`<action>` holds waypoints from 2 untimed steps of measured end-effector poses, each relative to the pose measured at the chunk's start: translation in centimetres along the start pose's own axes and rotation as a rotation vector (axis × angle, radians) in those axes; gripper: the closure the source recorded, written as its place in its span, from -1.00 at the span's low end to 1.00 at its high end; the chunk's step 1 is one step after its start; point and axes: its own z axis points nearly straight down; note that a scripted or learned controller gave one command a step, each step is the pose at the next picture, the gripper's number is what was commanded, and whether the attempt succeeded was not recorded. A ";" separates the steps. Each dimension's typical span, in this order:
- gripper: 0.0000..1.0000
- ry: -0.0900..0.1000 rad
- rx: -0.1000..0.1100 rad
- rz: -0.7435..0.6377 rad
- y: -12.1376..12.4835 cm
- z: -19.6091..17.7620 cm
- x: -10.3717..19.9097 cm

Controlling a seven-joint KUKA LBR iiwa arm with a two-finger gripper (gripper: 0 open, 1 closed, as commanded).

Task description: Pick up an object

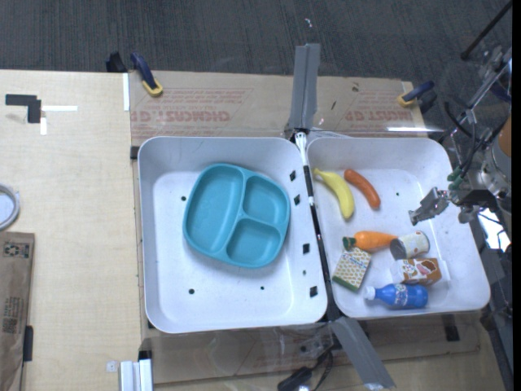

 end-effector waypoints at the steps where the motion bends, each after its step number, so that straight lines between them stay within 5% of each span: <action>1: -1.00 -0.001 -0.001 0.129 -0.4 -2.3 4.7; 2: -1.00 0.000 0.000 -0.119 1.4 9.7 3.7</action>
